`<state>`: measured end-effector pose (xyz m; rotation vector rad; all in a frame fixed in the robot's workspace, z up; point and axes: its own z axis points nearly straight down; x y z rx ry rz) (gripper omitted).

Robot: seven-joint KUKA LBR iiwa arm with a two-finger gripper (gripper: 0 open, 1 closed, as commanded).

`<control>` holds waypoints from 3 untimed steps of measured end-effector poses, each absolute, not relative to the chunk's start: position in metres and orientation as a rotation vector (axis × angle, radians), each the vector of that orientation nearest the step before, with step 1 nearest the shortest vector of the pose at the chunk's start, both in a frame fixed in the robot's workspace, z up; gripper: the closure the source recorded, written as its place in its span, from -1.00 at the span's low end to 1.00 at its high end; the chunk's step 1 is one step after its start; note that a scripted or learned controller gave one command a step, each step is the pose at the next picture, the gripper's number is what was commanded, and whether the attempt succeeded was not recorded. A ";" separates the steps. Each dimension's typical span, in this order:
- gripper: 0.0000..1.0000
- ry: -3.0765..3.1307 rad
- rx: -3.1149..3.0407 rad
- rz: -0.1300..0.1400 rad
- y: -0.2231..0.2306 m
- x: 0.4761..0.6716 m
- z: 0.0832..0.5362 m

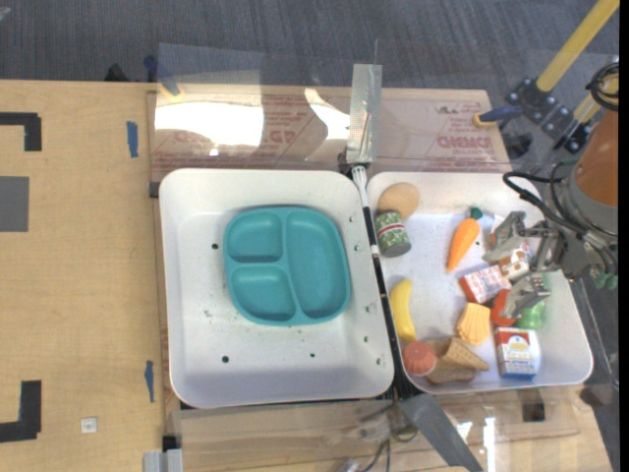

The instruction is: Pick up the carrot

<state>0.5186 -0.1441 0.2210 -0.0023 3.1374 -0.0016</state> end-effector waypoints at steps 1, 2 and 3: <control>-1.00 3.149 0.035 0.005 -0.164 0.565 0.104; -1.00 3.107 0.366 -0.001 -0.199 0.629 0.104; -1.00 3.133 -0.045 0.000 -0.162 0.625 0.088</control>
